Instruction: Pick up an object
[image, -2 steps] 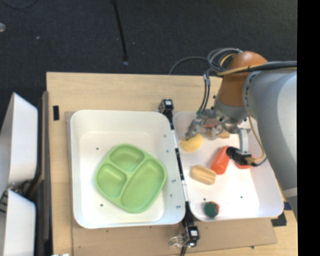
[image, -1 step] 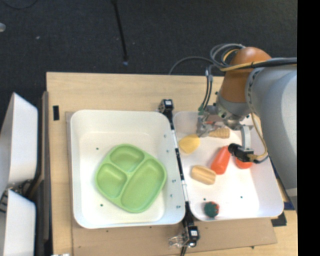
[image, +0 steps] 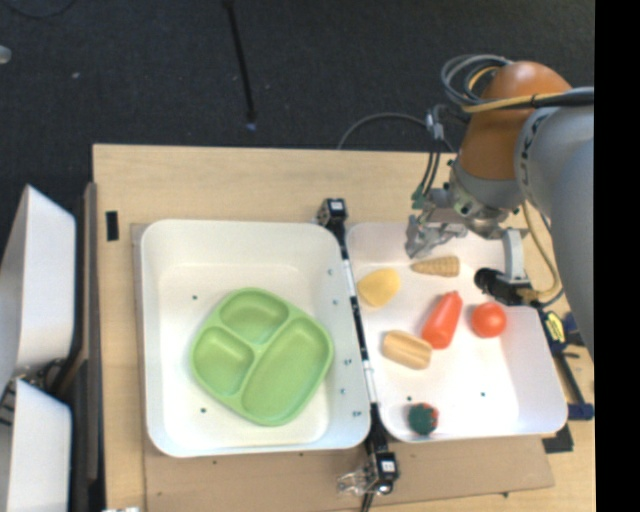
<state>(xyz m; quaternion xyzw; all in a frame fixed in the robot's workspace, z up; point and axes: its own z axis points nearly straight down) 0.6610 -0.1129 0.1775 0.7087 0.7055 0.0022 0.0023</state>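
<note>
Where bins meet, left bin (image: 160, 300) holding green plate (image: 262, 356)

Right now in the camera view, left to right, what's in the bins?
Green plate → yellow piece → bun → orange-red piece → tomato

Smooth matte grey rounded arm casing (image: 560, 150) at the frame's right; glossy orange domed band (image: 505, 120) above the wrist; grey and pale looped cables (image: 465, 75) coiled beside the orange band; thin dark wires (image: 432, 165) strung along the wrist's side; dull metallic grey 2-finger gripper (image: 428, 240) below a ringed silver wrist flange (image: 480, 205), with small dark fittings and blurred detail.
</note>
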